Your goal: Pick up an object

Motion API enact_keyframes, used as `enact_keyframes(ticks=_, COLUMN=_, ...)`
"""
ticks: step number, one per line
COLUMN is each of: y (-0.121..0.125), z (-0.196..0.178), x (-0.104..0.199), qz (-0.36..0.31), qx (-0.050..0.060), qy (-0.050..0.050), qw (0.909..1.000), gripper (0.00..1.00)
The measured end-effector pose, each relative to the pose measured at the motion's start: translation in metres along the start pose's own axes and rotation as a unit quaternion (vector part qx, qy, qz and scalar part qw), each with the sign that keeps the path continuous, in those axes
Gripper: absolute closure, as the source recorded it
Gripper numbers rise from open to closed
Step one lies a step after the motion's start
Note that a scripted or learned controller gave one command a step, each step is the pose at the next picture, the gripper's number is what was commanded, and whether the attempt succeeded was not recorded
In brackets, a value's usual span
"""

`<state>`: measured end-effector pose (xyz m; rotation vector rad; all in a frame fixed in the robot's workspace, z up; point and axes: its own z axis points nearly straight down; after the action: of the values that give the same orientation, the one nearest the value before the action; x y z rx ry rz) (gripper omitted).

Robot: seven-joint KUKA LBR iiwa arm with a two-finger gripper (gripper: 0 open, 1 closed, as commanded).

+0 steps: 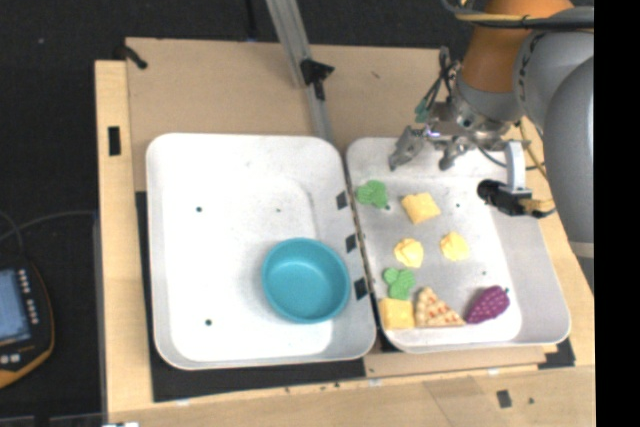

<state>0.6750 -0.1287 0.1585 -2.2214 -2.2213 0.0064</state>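
Toy foods (421, 207) lie in right bin (528, 265); blue bowl (305, 279) in left bin (200, 205); gripper (428, 151), at 12 o'clock, is spread wide, holding nothing.

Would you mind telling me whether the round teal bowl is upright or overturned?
Upright: the round teal bowl shows its open hollow and rim facing up in the left white bin.

Your arm (545, 65) comes in from the right, orange band up top, end effector (428, 149) pointing down with fingers spread apart.
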Motion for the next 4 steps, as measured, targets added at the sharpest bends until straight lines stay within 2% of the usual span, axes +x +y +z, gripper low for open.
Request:
enact_keyframes(ticks=1, y=-0.001, z=0.053, x=-0.001, qz=0.000, qx=0.000, qy=0.000, qw=1.0000, gripper=0.00)
enact_keyframes(ticks=2, y=0.002, z=0.037, x=-0.002, qz=0.000, qx=-0.004, qy=0.000, qw=1.0000, gripper=1.00)
enact_keyframes(ticks=3, y=0.000, z=-0.026, x=0.002, qz=-0.001, qx=-0.006, qy=0.001, qw=1.0000, gripper=1.00)
enact_keyframes(ticks=4, y=0.001, z=-0.073, x=0.001, qz=-0.002, qx=-0.005, qy=0.001, qw=1.0000, gripper=1.00)
